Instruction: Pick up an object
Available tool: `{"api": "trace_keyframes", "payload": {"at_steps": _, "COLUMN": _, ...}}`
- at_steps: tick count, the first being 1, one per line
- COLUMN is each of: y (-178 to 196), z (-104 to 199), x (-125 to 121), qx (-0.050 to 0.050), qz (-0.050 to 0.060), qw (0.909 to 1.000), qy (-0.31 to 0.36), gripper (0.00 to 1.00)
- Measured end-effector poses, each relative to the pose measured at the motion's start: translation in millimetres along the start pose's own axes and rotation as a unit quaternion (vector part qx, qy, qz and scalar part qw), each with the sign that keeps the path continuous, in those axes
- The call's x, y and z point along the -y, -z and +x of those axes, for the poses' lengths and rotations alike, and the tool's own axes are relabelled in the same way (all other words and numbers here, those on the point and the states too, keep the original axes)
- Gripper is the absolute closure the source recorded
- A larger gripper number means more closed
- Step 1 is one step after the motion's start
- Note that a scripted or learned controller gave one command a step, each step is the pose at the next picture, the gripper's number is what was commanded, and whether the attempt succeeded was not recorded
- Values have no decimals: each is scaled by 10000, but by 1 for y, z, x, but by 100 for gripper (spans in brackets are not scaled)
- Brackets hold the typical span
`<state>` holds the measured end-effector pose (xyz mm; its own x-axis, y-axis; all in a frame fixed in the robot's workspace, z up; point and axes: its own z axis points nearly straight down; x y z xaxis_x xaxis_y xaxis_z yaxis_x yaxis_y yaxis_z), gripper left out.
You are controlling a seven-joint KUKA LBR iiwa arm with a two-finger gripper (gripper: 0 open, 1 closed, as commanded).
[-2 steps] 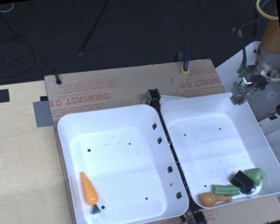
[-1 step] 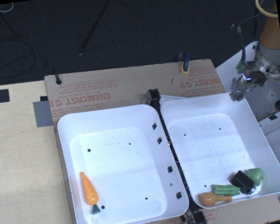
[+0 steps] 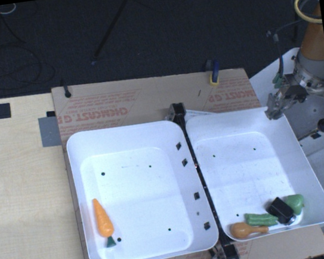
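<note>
My hand (image 3: pixel 278 102) is hovering beyond the right bin's (image 3: pixel 253 136) far right corner. A toy carrot (image 3: pixel 103 219) is lying in the left bin (image 3: pixel 128 143); green, black and orange objects (image 3: pixel 271 217) are clustering near the right bin's near edge.

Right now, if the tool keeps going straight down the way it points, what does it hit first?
Likely the far right rim of the right white plastic bin, or the bench beside it. The tool hangs over that corner; depth is unclear.

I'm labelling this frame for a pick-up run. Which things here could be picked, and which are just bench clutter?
Pickable:
carrot in the left bin
tan pear-shaped piece, green pieces and black block in the right bin
gripper, hanging beyond the right bin's far corner

Lying about:
cardboard sheet
blue-and-yellow clamp
cables
</note>
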<state>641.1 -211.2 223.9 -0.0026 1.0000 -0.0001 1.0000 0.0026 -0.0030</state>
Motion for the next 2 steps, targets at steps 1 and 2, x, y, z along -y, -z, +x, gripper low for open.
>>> {"api": "trace_keyframes", "payload": {"at_steps": 1, "y": 3, "z": 0, "x": -4, "qx": 3, "qz": -16, "qw": 10000, "qy": 8, "gripper": 100}}
{"api": "trace_keyframes", "payload": {"at_steps": 2, "y": -2, "z": 0, "x": -3, "qx": 0, "qz": -2, "qw": 10000, "qy": 9, "gripper": 100}}
